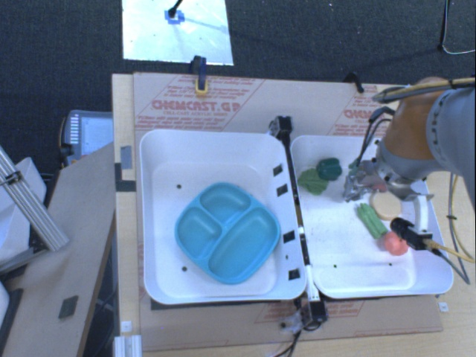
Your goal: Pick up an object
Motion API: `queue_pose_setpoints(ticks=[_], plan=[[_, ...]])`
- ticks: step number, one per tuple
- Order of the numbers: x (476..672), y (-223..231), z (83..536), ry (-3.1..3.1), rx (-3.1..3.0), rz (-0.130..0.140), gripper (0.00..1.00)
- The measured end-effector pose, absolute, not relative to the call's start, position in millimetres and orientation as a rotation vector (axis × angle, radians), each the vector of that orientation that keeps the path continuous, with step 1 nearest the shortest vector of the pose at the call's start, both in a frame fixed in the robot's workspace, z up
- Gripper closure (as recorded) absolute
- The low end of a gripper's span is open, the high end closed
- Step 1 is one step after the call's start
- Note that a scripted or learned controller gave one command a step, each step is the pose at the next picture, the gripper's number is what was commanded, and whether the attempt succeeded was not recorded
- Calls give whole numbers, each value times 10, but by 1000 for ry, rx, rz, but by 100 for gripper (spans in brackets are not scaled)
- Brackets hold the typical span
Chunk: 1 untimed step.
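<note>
1. The gripper (355, 187) hangs over the right bin (349, 274), just right of the dark green object (329, 169).
2. Its jaw state cannot be told.
3. A green stick-shaped object (370, 220) lies below-right of the gripper, beside a red object (396, 245).

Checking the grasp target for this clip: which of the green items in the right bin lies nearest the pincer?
The long light-green stick, lying just below the pincer. The dark green piece and leafy green piece sit farther left.
</note>
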<state>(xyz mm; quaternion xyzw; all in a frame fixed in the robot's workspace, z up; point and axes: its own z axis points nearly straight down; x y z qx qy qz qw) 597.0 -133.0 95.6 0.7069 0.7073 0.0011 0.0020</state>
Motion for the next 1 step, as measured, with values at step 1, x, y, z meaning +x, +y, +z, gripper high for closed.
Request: queue_pose_setpoints(ticks=[1], plan=[[6067,-1335,1575,2221,2211,7,100]])
